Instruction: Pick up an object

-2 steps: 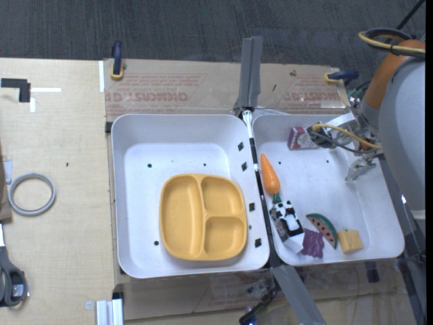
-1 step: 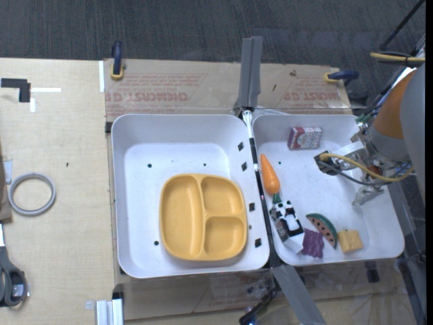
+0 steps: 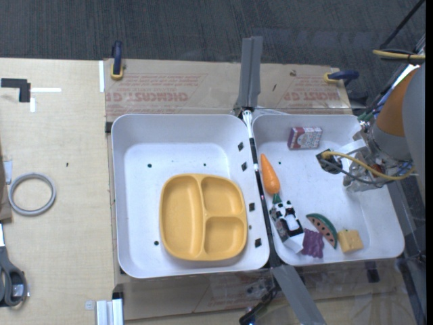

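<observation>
One carrot (image 3: pixel 270 175) is seen well left of the fingers (image 3: pixel 358 180); whether they are spread cannot be told.

Two bins sit side by side on the surface (image 3: pixel 61 134). The left bin (image 3: pixel 139 151) holds a divided plate (image 3: pixel 203 217) toward its front. In the right bin (image 3: pixel 301 181), a small box (image 3: pixel 304 138) lies at the back, a carrot (image 3: pixel 270 175) lies along the left wall, and a carton (image 3: pixel 287 221), a watermelon slice (image 3: pixel 323 227) and a square block (image 3: pixel 350 240) run left to right across the front. A tape ring (image 3: pixel 30 193) lies on the surface, well left of the bins
</observation>
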Controlling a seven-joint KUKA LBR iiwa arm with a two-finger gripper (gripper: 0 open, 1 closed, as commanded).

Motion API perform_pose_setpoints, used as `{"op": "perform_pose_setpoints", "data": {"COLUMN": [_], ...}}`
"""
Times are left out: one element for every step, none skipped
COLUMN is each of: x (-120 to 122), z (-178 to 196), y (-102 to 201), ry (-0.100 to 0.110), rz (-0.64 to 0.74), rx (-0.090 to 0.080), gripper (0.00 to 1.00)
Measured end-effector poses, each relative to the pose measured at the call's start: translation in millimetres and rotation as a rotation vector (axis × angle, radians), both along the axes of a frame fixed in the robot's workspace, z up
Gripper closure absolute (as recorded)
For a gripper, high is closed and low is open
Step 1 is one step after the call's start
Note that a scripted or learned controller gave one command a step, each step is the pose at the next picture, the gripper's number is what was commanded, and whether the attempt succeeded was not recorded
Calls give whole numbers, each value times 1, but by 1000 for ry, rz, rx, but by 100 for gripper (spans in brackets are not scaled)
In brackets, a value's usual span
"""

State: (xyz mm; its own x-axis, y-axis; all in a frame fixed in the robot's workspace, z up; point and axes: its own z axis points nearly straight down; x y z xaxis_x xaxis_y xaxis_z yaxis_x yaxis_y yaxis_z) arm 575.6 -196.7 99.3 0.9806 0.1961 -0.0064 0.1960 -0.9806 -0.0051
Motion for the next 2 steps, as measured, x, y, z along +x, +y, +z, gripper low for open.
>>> {"op": "perform_pose_setpoints", "data": {"x": [0, -1], "z": [0, 8], "y": [0, -1], "ry": [0, 3], "rz": [0, -1], "rx": [0, 2], "gripper": [0, 100]}}
